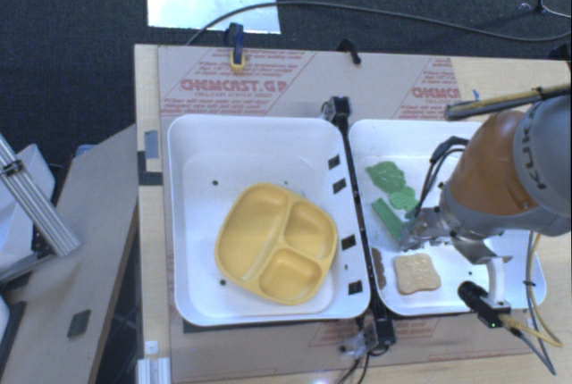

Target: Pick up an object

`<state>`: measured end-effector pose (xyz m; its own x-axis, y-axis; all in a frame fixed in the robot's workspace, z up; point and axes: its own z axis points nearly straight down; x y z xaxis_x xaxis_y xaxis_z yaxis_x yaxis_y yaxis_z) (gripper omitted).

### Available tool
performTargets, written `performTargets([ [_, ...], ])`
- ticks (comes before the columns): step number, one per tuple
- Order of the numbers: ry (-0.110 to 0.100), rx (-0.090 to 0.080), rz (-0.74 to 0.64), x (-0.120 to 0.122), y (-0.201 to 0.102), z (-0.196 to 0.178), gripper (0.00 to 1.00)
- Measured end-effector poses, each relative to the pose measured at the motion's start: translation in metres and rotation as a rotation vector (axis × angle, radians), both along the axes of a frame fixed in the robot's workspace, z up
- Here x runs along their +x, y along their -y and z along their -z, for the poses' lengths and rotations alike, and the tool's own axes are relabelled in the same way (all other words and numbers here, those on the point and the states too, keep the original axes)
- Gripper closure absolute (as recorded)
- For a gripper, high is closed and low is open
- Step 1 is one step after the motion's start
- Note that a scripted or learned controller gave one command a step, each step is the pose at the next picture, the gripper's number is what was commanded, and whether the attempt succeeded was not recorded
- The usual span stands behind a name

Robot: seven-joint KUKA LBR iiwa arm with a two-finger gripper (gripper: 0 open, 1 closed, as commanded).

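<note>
A yellow divided tray (276, 254) lies in the left bin (192, 161); a blue-and-yellow clamp (236, 47) grips the bench's far edge.

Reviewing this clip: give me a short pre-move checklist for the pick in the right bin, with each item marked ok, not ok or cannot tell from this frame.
1. Gripper is over the right bin: ok.
2. Gripper is close to a target: ok, it sits at the lower end of the green strip, just above the toast slice.
3. Finger opening: cannot tell.
4. Object held between the fingers: cannot tell, the wrist covers the contact area.
5. Toast slice lies flat and apart from the green leafy pieces: ok.
6. Yellow divided plate sits in the left bin, away from the arm: ok.
</note>
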<state>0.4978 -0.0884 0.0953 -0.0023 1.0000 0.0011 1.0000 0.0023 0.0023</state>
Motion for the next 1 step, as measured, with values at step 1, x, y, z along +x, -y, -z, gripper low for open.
performTargets([
  [1, 0.002, -0.002, 0.001, -0.0008, 0.0053, -0.0442, 1.0],
])
